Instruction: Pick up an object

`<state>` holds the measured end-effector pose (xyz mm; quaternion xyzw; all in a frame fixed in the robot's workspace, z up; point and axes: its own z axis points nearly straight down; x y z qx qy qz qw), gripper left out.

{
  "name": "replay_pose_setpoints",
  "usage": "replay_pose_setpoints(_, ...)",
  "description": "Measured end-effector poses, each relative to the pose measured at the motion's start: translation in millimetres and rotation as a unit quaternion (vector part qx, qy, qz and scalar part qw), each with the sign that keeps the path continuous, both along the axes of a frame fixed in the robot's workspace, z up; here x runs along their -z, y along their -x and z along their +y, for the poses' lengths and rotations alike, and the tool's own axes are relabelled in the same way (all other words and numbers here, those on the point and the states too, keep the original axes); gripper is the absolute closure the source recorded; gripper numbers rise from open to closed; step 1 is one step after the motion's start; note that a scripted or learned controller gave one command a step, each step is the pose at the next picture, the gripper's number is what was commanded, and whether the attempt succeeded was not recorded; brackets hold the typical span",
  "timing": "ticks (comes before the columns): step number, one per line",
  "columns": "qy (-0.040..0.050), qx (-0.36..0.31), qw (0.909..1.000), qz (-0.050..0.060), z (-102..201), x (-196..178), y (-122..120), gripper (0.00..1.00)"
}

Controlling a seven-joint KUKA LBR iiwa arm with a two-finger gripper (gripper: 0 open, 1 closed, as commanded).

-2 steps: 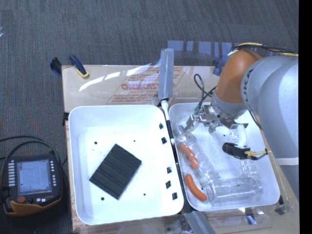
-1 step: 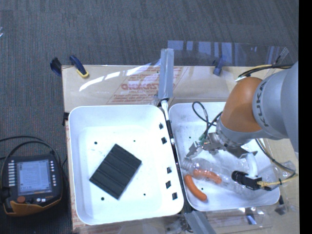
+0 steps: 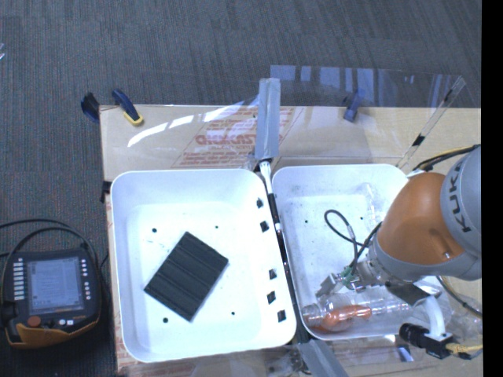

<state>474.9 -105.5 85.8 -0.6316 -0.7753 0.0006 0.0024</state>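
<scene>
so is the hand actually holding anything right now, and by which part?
Cannot be told. The hand is low in the right white bin, over the clear plastic tube with an orange end, but the orange-banded wrist hides any contact.

Grey KUKA arm with orange wrist band

The rounded grey metal arm (image 3: 478,203) bears dark "KU" lettering above a broad, glossy orange band (image 3: 416,222); thin black cables (image 3: 343,228) loop from the wrist, beside small green wiring and clear plastic parts.

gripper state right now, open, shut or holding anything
gripper: low in the right bin, just above the clear bottle with orange inside; its fingers are too small and cluttered to read, so open, shut or holding cannot be told.
</scene>
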Motion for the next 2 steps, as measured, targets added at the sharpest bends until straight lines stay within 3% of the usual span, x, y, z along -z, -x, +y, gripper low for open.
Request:
replay_pose_setpoints(1,0.0001,-0.037,0.9993,-0.001,7,-48,-52,0.0)
replay_pose_setpoints(2,0.0,0.025,0.9997,0.001,17,0,-14,0.0)
